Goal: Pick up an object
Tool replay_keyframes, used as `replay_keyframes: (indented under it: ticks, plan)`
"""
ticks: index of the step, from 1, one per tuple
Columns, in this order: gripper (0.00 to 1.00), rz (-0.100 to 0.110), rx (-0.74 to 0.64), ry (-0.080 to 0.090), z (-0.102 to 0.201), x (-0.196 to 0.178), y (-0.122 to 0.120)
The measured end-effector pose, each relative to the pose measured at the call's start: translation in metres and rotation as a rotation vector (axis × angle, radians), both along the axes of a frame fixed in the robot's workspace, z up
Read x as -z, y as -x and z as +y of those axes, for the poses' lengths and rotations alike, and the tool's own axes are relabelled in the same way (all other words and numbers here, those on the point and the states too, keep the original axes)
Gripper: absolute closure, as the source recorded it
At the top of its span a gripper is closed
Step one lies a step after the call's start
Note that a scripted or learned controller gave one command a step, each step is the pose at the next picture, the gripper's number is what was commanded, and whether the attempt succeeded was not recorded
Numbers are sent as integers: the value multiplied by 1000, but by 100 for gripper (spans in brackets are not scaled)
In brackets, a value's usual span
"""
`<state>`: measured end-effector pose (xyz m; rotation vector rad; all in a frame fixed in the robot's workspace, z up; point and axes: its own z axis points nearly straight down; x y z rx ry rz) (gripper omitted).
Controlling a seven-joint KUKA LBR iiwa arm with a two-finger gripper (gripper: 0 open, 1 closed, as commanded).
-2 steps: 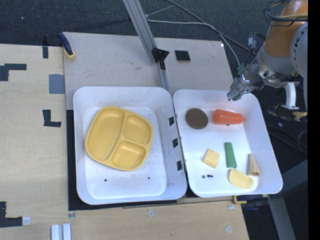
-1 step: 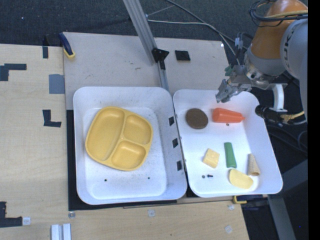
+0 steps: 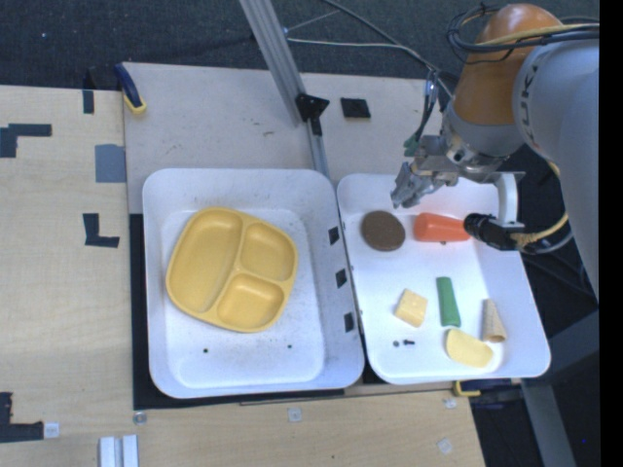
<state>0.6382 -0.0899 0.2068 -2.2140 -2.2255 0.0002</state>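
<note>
The arm's jaws hang over the right bin (image 3: 506, 353) at its 12 o'clock edge, I cannot tell if they are clenched, with the brown cookie (image 3: 384, 231) just below them.

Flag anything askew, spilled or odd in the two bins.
Little stands out. The yellow divided plastic tray sits rotated, askew to the left white bin. Small dark specks lie loose on the right white bin floor, near the pale yellow block; what they are is unclear.
</note>
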Motion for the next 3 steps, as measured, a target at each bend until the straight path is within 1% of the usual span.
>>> replay_keyframes:
  ticks: [1, 2, 3]
  plan:
    - [100, -1, -1, 0, 49, -5, 4]
    - [100, 1, -1, 0, 107, 1, 24]
    - [100, 0, -3, -1, 164, -13, 40]
